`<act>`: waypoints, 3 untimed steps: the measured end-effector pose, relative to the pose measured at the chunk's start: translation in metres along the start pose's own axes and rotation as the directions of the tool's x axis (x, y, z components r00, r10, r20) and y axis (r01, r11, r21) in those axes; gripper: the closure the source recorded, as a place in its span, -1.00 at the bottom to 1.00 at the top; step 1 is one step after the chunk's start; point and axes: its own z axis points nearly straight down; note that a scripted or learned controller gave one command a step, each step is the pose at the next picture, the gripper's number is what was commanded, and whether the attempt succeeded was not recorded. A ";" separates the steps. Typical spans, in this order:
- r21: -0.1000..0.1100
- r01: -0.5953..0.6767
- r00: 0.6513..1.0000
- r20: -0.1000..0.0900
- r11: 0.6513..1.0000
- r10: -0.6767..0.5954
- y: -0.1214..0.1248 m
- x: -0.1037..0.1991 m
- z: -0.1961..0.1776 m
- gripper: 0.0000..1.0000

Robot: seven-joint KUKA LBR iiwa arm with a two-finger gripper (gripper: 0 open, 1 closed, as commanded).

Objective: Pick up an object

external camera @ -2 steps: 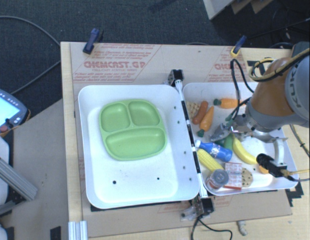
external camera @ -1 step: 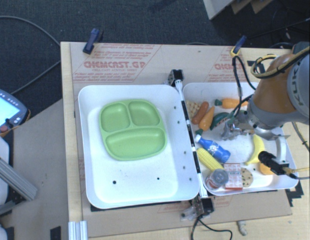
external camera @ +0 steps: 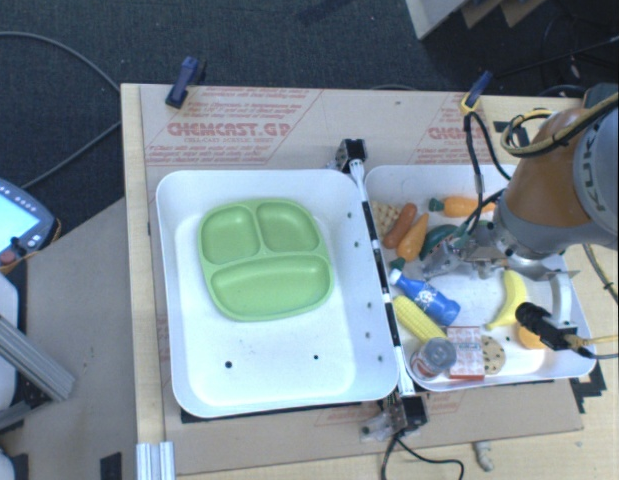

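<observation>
Left white bin [external camera: 189,298]: holds a pale green three-compartment plastic plate [external camera: 266,259].

Right white bin [external camera: 579,363]: toy food, closely packed.

Grey arm with orange band [external camera: 549,193]: reaches in from the right; gripper [external camera: 451,253] low over the bin's upper middle; claw state cannot be told.

Blue-and-white squeeze bottle [external camera: 426,296]: just below the gripper; likely light, smooth, slippery; grasp across its narrow body.

Yellow corn cob [external camera: 416,317]: touching the bottle, probably rigid.

Orange carrot [external camera: 411,237]: left of the gripper.

Yellow banana [external camera: 510,298]: right of the bottle.

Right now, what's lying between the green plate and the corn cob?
In the camera view, bare floor of the left bin and both bins' touching rims separate the green plate from the corn cob.
</observation>
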 end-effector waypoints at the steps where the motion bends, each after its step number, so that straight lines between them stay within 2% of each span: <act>1: 0.003 0.002 1.000 0.001 1.000 -0.002 0.054 -0.001 0.011 -1.00; 2: 0.001 0.002 1.000 0.001 1.000 -0.002 0.055 -0.001 0.001 1.00; 3: 0.003 0.002 1.000 0.000 1.000 -0.002 0.053 -0.092 0.010 1.00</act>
